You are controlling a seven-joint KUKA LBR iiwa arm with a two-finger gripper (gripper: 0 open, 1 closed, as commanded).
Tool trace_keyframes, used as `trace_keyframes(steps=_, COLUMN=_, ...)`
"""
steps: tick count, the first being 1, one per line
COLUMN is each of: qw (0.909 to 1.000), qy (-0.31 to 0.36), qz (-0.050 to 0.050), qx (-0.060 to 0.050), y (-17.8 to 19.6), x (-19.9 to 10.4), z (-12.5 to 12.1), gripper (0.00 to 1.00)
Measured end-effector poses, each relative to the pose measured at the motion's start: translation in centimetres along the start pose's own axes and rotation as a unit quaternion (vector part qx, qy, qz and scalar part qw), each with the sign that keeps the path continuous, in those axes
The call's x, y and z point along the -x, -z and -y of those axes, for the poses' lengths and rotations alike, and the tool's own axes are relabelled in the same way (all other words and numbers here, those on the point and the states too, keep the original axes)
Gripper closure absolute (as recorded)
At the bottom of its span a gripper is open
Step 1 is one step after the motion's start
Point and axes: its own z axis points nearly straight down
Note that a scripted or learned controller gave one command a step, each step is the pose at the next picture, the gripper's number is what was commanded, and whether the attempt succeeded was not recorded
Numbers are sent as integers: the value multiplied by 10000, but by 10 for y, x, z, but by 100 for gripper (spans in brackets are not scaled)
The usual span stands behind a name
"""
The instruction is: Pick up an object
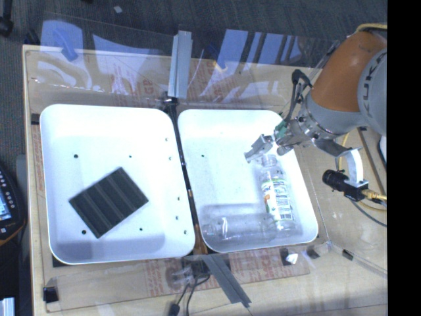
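Our gripper [263, 151] hovers at the labelled bottle's [276, 195] twelve-o'clock end; whether it's spread or closed, we cannot tell. We should descend square across the neck, clear of the clear bottle [240, 226] at seven o'clock.

A pale wooden bench [342, 242] stands on dark grey carpeted floor [197, 5], with clear plastic sheeting [118, 58] along its far edge.

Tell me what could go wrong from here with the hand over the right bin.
The hand hangs by the cap end of the labelled clear bottle. A round, smooth bottle may roll or slip out of a pinch. A second clear bottle lies touching its lower end along the bin's near wall, so a push could jam both. The transparent plastic might also mislead the aim.
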Motion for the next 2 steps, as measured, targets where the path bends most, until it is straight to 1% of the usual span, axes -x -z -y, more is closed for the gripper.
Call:
trace_keyframes(steps=1, qw=9999, qy=-148, qz=2, qx=1, y=-95, x=12, z=-18, gripper=0)
trace_keyframes(steps=2, qw=9821, qy=1881, qz=3, qx=7, y=-144, x=-22, z=7, gripper=0)
